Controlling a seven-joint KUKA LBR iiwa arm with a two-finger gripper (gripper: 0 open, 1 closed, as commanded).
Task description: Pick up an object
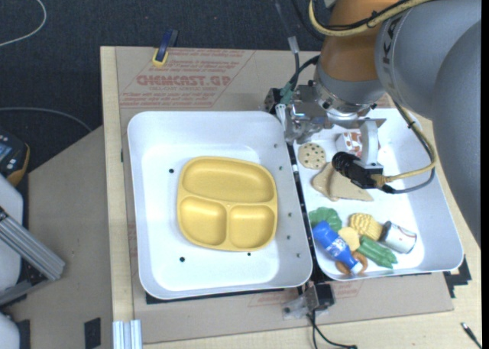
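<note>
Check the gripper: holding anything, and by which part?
Cannot be told. The gripper sits low over the right white bin, near the round speckled cookie, its tips hidden by the wrist.

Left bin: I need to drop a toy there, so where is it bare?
The left bin is bare along its white floor around the yellow divided plate, widest behind the plate and at its left. The right bin is crowded with toys, with the gripper over its back.

Yellow divided tray (226, 203) in left white bin (145, 187)
</note>
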